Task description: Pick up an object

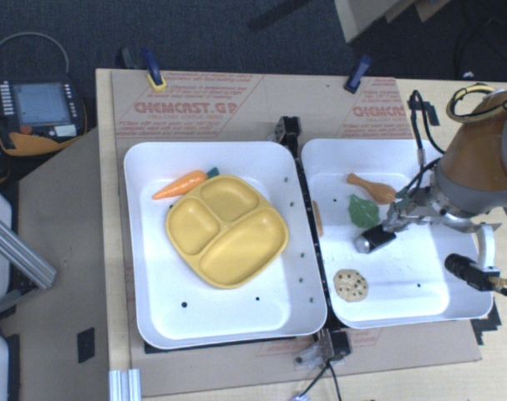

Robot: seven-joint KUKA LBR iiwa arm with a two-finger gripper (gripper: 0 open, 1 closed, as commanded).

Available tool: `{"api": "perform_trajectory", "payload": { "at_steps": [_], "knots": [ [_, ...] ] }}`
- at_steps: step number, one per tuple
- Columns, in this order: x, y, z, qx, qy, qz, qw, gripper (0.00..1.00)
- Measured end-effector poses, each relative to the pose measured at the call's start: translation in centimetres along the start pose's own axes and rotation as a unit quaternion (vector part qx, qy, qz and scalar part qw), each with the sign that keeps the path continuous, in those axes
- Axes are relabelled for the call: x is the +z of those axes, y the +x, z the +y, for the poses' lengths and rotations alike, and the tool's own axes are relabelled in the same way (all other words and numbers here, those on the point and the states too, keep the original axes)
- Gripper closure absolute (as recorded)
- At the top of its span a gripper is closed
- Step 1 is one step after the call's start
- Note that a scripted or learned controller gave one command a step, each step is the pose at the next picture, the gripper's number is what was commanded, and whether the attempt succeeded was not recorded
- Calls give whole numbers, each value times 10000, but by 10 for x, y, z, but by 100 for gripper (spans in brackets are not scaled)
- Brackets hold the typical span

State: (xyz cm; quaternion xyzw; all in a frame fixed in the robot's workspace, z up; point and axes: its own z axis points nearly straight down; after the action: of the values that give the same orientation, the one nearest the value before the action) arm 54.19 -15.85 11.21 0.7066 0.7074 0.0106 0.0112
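Note:
My gripper (397,216) is low in the right bin (420,303), coming in from the right under the grey and orange arm. It sits just right of a green leafy piece (362,211), close to or touching its edge; I cannot tell which. A tan drumstick-shaped piece (372,187) lies just behind the leaf. A round speckled cookie (351,285) rests near the bin's front left. Nothing is visibly held.
The left bin (153,291) holds a yellow divided plate (226,231) with an orange carrot (179,185) at its back left. A thin brown piece (317,218) lies against the right bin's left wall. Bare floor shows at the right bin's front.

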Motion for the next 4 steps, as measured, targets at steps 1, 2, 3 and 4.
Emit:
{"api": "perform_trajectory", "payload": {
  "at_steps": [1, 2, 3, 4],
  "knots": [
    [-64, 2, 4, -3, 120, -9, 9999, 100],
    [-122, -7, 12, 3, 111, -14, 9999, 100],
    [-176, -8, 15, -1, 112, -13, 9999, 100],
    [-175, 40, 10, -20, 158, 15, 9999, 100]
  ]
}}
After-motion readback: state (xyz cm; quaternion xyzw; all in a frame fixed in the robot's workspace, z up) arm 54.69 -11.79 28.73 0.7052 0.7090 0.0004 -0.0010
